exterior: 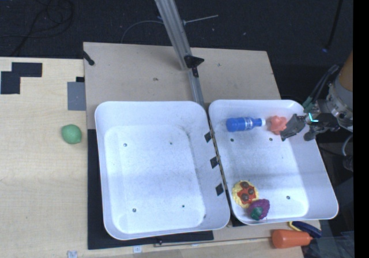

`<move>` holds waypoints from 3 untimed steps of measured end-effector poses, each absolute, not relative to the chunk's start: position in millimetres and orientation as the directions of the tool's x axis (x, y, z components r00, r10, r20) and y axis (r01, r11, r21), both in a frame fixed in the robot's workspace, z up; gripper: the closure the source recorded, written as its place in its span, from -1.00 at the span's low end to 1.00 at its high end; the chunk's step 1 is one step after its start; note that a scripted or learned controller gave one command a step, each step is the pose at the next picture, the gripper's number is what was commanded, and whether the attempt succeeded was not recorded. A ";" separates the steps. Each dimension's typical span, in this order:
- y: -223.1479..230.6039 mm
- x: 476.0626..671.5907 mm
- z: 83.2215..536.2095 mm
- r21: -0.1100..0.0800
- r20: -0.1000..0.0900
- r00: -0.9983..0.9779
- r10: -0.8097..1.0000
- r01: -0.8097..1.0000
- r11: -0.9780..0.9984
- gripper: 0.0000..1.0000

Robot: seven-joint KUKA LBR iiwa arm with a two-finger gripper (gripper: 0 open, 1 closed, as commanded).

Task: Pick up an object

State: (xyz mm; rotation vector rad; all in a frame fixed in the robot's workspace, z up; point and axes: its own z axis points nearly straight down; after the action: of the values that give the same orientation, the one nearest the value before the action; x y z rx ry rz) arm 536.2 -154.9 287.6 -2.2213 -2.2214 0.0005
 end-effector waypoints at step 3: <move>-149.3 538.8 162.5 -0.006 0.001 -0.001 1.000 1.000 0.001 -1.00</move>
State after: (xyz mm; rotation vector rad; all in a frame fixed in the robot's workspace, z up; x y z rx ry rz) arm 538.8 -149.3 162.5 -2.2168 -2.2186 0.0053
